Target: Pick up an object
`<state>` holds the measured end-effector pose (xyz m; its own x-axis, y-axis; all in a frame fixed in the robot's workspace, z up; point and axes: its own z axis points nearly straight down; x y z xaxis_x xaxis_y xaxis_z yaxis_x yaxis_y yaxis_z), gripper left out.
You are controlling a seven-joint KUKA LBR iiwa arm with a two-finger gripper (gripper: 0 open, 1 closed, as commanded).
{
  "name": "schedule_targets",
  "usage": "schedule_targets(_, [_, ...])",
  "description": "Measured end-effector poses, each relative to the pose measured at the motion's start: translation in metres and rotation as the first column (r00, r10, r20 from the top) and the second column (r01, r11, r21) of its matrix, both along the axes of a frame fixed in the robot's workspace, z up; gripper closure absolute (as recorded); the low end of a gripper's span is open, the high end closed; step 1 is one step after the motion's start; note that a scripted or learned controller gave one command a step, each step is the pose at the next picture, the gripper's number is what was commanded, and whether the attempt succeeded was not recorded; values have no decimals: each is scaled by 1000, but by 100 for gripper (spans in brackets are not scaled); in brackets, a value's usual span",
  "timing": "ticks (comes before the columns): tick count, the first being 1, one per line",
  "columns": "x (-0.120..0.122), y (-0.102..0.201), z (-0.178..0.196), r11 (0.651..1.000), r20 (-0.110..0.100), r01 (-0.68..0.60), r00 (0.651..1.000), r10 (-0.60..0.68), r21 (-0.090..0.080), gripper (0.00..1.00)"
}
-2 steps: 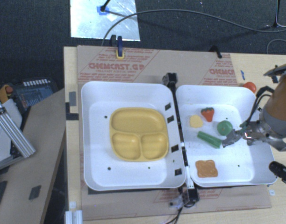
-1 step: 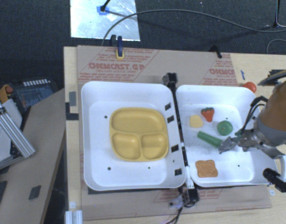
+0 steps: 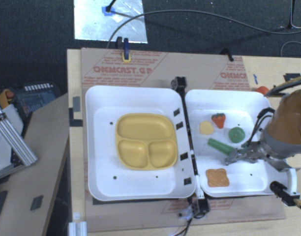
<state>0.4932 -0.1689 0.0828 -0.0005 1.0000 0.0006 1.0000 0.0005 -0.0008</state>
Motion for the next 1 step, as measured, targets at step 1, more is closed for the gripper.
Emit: schedule_targets(1, [1, 0, 13, 1000, 4, 0, 1000, 0, -1, 100])
